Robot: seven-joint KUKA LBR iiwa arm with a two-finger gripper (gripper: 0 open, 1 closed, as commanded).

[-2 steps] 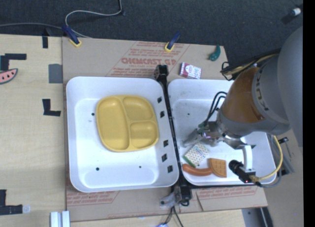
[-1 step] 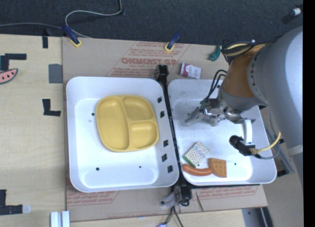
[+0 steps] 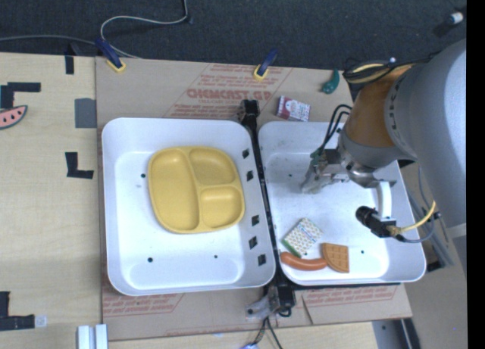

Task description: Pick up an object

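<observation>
Gripper (image 3: 317, 177) is hovering low over bare floor of the right bin (image 3: 284, 143), nothing visible between my fingers; how wide they're spread, can't tell. Pick isn't done, grasp and lift are remaining. Candidates are sitting toward 6 o'clock from me: checkered block (image 3: 302, 236), sausage (image 3: 303, 262), waffle (image 3: 336, 257). Yellow tray (image 3: 196, 188) is lying in the left bin (image 3: 121, 188). My wrist is hiding the bin's 3 o'clock side.

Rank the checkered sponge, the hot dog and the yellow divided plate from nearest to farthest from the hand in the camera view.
1. Checkered sponge, right bin, below the hand.
2. Hot dog, at the right bin's bottom edge.
3. Yellow divided plate, in the left bin.
</observation>
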